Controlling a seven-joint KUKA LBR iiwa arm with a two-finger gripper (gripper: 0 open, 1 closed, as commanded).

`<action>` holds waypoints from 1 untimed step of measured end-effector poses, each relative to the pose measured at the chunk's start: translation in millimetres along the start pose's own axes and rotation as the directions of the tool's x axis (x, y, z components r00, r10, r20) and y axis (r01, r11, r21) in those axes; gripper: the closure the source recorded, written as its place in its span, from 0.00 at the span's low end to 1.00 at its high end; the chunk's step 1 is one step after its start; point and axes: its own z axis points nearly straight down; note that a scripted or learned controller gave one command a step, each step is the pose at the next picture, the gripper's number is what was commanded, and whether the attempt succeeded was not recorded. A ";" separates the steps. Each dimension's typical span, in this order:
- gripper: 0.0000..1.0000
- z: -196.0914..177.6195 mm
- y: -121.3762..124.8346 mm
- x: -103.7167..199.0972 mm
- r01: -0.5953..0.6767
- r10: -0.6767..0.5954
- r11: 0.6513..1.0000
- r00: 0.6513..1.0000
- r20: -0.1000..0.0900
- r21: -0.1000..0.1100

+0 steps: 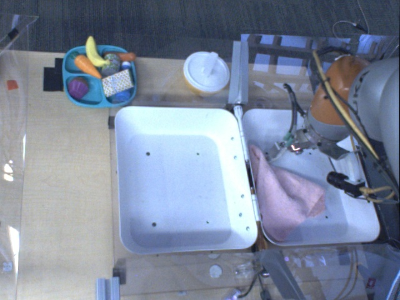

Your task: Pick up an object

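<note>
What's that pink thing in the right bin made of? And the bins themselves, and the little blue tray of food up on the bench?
The pink thing looks like soft cloth, perhaps a towel: it lies crumpled in folds with a matte, fuzzy surface. The bins look like smooth white plastic with rounded moulded edges and a slight sheen. The blue tray seems to be glossy plastic, and its brightly coloured food pieces look like toys, probably plastic too.

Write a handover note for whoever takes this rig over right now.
Gripper: low in the right bin, at its back, just above the pink cloth; finger state cannot be told from the camera view.
Pink cloth: crumpled in the right bin, against its left wall, lying on the floor, not lifted.
Left bin: nothing to pick there.
Done: arm is positioned over the right bin.
Left: grasp the cloth and lift it out.
</note>
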 end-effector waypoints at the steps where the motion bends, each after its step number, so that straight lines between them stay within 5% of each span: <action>1: 0.00 -22.5 -79.0 4.2 0.276 -0.276 0.961 0.961 -0.004 0.006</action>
